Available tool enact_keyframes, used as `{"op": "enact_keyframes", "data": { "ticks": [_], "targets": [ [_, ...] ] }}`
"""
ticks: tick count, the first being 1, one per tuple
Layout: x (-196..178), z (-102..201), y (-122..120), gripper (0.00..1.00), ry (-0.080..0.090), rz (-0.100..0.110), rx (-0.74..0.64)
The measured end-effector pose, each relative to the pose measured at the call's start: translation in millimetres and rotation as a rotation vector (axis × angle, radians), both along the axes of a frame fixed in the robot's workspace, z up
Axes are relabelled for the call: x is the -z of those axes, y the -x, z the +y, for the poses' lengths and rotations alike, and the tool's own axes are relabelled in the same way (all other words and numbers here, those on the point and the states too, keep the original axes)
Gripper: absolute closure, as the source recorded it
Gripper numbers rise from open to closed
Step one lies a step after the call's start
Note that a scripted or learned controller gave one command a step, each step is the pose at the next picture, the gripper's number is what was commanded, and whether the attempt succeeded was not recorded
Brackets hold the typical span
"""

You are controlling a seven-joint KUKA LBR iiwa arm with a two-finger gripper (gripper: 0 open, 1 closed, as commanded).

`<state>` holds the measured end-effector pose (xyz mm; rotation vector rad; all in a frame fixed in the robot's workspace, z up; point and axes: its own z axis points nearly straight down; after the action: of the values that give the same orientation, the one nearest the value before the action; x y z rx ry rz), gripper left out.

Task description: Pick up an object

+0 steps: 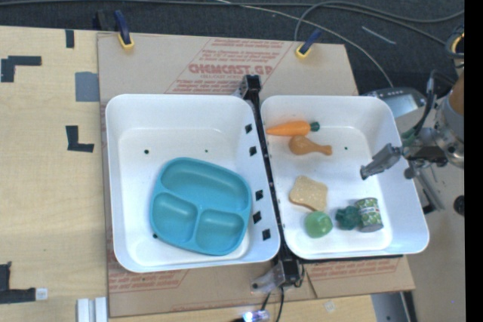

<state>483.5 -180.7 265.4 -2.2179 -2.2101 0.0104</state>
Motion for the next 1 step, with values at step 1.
{"op": "enact_keyframes", "data": {
  "ticks": [1],
  "targets": [
    [-5.7,0.4,-2.2,0.0,0.003,-0.011,-0.004]
  ]
}}
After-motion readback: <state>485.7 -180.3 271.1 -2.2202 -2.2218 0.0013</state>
